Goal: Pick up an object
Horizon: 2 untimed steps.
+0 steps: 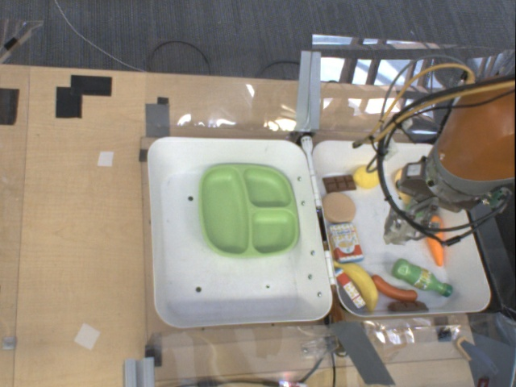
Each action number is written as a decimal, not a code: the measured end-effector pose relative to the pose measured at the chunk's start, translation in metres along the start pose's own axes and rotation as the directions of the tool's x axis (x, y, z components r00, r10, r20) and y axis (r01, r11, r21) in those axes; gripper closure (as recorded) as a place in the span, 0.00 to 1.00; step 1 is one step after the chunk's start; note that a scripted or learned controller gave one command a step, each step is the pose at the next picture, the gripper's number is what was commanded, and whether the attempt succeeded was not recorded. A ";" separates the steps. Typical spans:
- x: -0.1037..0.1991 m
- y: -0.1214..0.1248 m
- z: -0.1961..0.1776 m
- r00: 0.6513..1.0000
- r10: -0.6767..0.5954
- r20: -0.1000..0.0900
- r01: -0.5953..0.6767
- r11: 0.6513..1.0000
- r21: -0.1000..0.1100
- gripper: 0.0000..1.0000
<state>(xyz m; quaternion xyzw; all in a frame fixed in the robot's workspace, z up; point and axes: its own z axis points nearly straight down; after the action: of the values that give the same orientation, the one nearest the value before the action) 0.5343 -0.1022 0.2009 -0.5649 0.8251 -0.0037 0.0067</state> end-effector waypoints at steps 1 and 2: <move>0.062 -0.015 0.023 0.973 -0.230 -0.003 0.230 0.973 -0.009 1.00; 0.067 -0.065 0.054 0.922 -0.388 0.002 0.388 0.922 -0.009 1.00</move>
<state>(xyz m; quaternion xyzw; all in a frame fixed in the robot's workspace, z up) 0.5714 -0.1881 0.1470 -0.7171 0.6969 -0.0012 0.0031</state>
